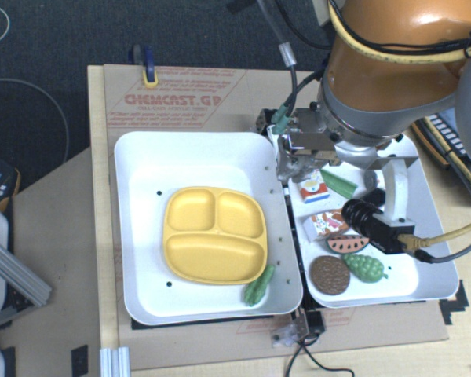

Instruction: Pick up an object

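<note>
My gripper [297, 163] hangs low over the far left corner of the right bin [436, 285], beside the wall shared with the left bin. Just right of it lie a small red and white carton [312, 189] and a green pod [339, 184]. Nearer the front are a red and white packet [327, 224], a watermelon slice [348, 244], a brown round cookie [330, 274] and a bumpy green fruit [366, 267]. The arm's body hides the far part of this bin.
The left bin [141, 171] holds a yellow divided plate [216, 236] with a green vegetable [257, 285] lying off its front right corner. A black cable fitting [373, 220] juts out over the right bin's middle. Cardboard lies under both bins.
</note>
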Robot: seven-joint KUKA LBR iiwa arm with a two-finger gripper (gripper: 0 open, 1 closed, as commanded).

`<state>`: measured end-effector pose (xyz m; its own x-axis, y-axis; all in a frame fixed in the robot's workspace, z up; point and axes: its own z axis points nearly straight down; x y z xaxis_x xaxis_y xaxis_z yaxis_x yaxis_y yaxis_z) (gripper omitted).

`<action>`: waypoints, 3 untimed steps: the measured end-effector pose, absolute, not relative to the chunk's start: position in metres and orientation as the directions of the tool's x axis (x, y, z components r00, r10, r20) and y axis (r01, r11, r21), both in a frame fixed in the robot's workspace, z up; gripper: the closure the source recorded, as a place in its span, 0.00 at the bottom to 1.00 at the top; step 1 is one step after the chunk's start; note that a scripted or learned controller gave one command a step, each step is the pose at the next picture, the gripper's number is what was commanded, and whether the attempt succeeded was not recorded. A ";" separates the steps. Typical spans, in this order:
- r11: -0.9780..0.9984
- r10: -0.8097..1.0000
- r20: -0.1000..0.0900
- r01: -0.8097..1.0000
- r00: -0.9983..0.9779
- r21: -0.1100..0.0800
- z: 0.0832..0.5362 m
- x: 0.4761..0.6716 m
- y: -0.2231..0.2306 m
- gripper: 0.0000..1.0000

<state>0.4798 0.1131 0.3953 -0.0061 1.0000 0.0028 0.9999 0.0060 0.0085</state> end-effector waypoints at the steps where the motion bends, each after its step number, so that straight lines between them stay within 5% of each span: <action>1: -0.002 1.000 -0.002 1.000 0.002 -0.011 0.310 0.478 0.108 1.00; 2: 0.001 1.000 0.005 1.000 -0.001 0.021 0.477 0.481 0.100 1.00; 3: 0.002 1.000 0.000 1.000 -0.002 0.004 0.478 0.480 0.102 1.00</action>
<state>0.4799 0.1016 0.4783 -0.0024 1.0000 0.0004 1.0000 0.0024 0.0045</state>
